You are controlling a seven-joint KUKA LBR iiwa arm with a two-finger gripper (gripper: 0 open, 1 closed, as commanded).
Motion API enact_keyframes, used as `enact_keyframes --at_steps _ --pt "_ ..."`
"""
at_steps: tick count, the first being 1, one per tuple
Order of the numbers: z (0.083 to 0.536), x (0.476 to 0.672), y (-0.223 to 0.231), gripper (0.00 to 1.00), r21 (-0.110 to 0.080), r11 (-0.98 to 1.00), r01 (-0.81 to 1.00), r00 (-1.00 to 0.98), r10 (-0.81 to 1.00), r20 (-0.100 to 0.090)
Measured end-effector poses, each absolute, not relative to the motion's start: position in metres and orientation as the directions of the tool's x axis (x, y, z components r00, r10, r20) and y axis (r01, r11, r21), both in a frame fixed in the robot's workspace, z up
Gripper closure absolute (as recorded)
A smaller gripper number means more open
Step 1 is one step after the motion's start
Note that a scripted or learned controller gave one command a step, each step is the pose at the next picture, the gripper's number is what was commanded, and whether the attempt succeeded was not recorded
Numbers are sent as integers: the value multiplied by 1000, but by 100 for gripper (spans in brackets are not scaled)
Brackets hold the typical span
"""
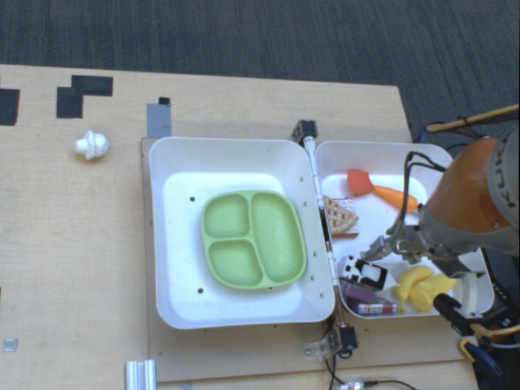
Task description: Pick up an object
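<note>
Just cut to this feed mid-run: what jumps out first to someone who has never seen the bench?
The green divided plate lies alone in the left bin, the brightest thing in view. In the right bin the grey and orange arm hangs over a crowd of small things: an orange spatula at the far side, a yellow toy at the near side.

Dark carpet [244,23] (ribbed) beyond the pale wooden bench [73,242].

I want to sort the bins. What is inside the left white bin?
The left white bin holds a light green plastic plate with three compartments. The bin floor under the plate is covered.
</note>
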State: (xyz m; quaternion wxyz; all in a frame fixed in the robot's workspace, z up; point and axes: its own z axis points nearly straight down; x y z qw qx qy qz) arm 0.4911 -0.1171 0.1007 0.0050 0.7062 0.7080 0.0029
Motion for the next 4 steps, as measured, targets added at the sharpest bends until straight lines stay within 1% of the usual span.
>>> enact_keyframes --at_steps 1,2,3,4 --pt "111 492 -116 100 13 5 1000 -5 1000 -1" --pt "111 492 -116 0 13 5 1000 -5 1000 -1" --pt "121 494 -115 100 16 8 1000 -8 1000 -1" --pt "121 494 -115 0 16 7 1000 -7 1000 -1"
